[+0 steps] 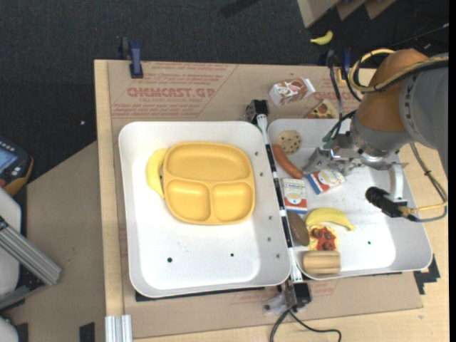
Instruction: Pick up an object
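Note:
My gripper [329, 161] is low over the back of the right bin [399, 251], reaching in from the right under the grey arm with its orange band. Just below it lies a white, red and blue packet [328, 181]; I cannot tell if they touch. To its left lie a cookie [288, 142] and a hot dog [288, 164]. Along the bin's left wall are a small carton [294, 194], a brown bar [297, 229], a banana [330, 217], a red piece [324, 237] and a bread roll [321, 263].
The left bin [192, 262] holds a yellow divided tray [209, 182] with a second banana [154, 171] tucked at its left side. On the bench behind the right bin lie a small milk carton [292, 91] and a pizza slice [322, 110]. A black cable [388, 202] hangs from the arm.

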{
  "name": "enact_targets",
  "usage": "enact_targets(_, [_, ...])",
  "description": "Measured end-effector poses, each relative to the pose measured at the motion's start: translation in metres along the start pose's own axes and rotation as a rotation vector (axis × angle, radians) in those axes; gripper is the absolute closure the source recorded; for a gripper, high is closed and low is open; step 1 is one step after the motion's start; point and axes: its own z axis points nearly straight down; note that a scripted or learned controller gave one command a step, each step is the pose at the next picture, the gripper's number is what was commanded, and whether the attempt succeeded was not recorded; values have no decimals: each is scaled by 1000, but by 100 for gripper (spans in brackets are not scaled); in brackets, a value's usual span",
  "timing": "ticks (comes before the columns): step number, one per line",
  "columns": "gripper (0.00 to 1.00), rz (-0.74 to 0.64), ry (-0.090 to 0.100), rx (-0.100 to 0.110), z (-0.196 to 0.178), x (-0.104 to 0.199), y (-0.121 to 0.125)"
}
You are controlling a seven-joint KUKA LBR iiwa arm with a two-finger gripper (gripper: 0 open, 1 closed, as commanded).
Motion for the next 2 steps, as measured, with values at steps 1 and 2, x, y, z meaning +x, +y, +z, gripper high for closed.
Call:
enact_targets(1, [100,-2,-1,-6,-11,2,3])
enact_targets(2, [100,-11,1,-12,-106,85,-13])
